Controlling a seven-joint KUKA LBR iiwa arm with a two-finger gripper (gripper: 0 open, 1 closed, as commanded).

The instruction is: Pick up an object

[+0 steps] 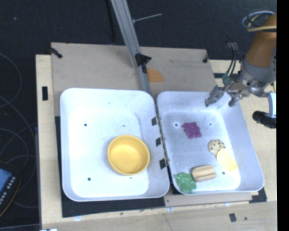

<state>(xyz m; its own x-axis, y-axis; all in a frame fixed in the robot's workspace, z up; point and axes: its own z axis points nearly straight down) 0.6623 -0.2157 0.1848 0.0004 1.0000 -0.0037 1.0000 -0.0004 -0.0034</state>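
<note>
You're still at the approach step: end effector [223, 96] spread, holding nothing, above the right bin's [248, 143] far edge, so next drop onto the purple piece [191, 129].

- Gripper [224, 98]: two grey metal fingers [213, 97], splayed apart, narrowing to blunt tips.
- Just behind the jaws: a pale grey wrist block.
- Further back from the jaws: an orange band [261, 47].
- Thin dark cables [235, 57] beside the band, and a looped one above it.
</note>
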